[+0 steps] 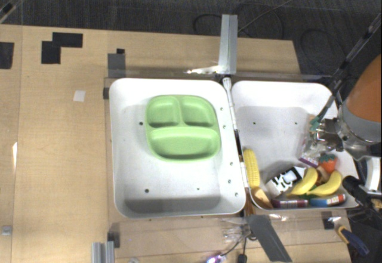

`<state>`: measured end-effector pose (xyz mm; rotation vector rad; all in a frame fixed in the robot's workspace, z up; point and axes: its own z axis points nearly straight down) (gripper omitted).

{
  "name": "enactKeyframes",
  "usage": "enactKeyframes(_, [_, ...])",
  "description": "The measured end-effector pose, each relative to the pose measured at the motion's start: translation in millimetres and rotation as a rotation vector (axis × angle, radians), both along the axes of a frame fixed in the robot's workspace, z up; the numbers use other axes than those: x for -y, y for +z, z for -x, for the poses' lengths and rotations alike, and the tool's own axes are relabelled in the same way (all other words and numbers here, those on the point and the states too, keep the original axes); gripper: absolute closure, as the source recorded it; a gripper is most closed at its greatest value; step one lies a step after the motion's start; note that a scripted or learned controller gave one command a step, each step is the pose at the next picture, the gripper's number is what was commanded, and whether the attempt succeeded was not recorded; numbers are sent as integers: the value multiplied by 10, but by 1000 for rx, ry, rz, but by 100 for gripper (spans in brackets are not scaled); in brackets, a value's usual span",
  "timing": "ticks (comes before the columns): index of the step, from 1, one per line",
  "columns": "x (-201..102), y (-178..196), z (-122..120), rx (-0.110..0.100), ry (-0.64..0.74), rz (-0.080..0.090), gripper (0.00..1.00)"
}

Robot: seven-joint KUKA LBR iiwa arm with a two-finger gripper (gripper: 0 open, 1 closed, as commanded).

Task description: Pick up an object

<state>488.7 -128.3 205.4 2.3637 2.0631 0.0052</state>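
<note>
Metal of my gripper (319,135) hangs low over the right bin (268,107), close to its right wall, and from this slanted look down I cannot tell how it is set or whether anything sits in it. A small clear, crinkly piece (310,148) lies right under it, too blurred for me to name.

Just beyond that, toward the bin's near corner, the objects are heaped together. An orange piece with a green top (327,165), perhaps a toy carrot, lies closest to me. Next to it two bananas (316,182) curve side by side, touching each other. A black-and-white item (285,179) sits just left of the bananas. Along the bin's near wall lies a dark red marker-like stick (292,202), and a second one with blue and red on it (329,200) beside it. Farther left, against the wall shared with the other bin, a yellow corn cob (252,167) lies lengthwise.

Across that wall, well to my left, the left bin (128,136) holds a green divided plate (181,126) with three compartments, lying flat near the bin's middle.

Both bins rest on the wooden worktop (54,154). My orange band (365,98) shows behind me at the right.
</note>
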Motion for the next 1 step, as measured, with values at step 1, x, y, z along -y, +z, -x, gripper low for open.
enactKeyframes(1, [-144,-51,2,-1,-126,-2,100])
